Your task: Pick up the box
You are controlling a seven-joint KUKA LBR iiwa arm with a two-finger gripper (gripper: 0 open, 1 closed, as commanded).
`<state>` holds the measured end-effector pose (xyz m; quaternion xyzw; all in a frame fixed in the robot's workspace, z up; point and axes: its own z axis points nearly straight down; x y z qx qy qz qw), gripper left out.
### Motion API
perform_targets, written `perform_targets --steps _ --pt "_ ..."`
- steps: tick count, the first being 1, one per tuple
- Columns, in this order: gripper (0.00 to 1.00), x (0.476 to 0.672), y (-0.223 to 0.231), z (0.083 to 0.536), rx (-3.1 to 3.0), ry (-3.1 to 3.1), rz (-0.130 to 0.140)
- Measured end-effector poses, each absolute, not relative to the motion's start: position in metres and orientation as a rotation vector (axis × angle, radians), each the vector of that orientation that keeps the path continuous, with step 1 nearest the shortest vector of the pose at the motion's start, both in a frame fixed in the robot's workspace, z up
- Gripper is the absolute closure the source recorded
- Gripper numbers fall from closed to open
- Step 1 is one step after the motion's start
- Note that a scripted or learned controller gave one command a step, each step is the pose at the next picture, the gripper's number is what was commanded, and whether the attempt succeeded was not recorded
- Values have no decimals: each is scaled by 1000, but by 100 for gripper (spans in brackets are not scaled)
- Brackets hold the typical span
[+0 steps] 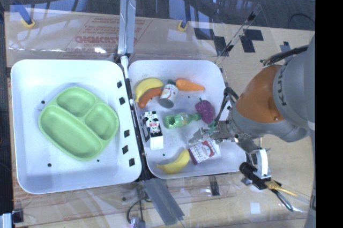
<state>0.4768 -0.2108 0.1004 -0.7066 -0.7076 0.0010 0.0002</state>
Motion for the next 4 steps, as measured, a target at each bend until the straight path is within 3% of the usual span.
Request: perform_targets --steps 1,2,3,4 --pt "0 476 -183 91 -2129 -2304 1" --pt "0 477 -210 91 -2061 -2370 0" --pt "0 483 -181 91 -2009 -2408 1" --pt "0 477 -211 213 -1937 -2472 1"
